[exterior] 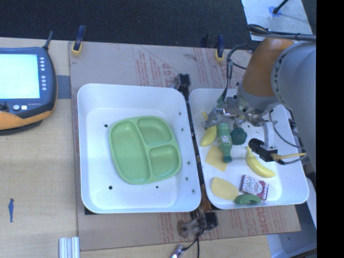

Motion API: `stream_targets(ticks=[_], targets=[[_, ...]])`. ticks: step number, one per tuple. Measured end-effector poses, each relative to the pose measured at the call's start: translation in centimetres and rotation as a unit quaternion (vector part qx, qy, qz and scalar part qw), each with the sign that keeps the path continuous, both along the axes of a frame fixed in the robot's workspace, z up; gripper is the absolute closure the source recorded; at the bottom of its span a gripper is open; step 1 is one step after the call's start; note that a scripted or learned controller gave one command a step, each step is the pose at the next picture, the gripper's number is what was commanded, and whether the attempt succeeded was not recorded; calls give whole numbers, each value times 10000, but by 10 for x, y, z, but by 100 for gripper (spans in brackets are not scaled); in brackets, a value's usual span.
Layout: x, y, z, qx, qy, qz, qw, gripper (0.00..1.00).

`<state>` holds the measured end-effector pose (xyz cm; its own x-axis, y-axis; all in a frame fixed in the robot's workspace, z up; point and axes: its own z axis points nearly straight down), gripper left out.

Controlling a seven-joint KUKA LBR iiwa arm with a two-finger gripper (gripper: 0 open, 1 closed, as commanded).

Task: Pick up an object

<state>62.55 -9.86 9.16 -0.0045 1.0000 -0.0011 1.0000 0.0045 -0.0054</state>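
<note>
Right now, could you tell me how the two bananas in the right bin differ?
The upper banana lies near the bin's left wall, beside the green bottle; the lower banana lies further right, nearer the middle. The upper banana looks shorter and tilts up to the right; the lower banana slants down to the right. Both are yellow and lie in the right bin.

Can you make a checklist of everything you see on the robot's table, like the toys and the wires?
Surface: cardboard-covered bench with a left bin and a right bin.
Job's things: green bottle, two bananas, yellow wedges, pink packet, green ring in the right bin.
Clutter: green divided plate in the left bin.
Grippers: gripper low over the bottle.
Cables: black cable near the arm.
Surroundings: control tablet, blue clamps.
</note>
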Motion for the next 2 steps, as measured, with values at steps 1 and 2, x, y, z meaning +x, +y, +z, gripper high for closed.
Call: stream_targets(ticks=[1, 2], targets=[[-12, 6, 0, 3, 5, -11, 10000, 0], [-37, 6, 0, 2, -1, -2, 10000, 0]])
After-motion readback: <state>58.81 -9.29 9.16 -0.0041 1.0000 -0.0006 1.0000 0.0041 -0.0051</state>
